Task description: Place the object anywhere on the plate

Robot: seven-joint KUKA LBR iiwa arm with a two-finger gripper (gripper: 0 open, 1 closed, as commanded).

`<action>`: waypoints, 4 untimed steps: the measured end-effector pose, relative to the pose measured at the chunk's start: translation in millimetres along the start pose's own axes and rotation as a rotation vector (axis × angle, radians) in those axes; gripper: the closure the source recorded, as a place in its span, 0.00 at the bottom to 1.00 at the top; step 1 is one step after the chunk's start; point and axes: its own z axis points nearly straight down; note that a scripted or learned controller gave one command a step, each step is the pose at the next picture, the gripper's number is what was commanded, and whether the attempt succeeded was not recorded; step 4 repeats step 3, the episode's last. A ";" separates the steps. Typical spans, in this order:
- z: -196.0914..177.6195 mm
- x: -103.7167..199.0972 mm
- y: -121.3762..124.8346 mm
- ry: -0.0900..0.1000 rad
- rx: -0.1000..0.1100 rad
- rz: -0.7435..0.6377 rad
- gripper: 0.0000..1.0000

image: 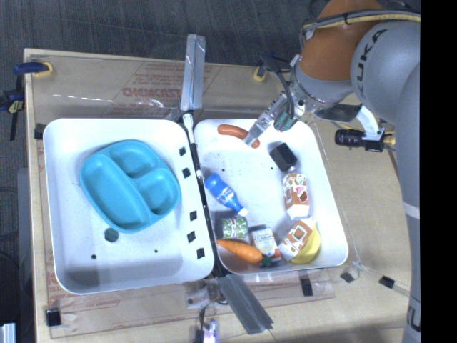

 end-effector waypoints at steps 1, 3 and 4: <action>10.4 73.5 74.7 0.003 0.001 -0.324 1.00; 41.3 132.2 90.0 0.002 0.000 -0.443 0.00; 41.3 132.2 90.0 0.002 0.000 -0.443 0.00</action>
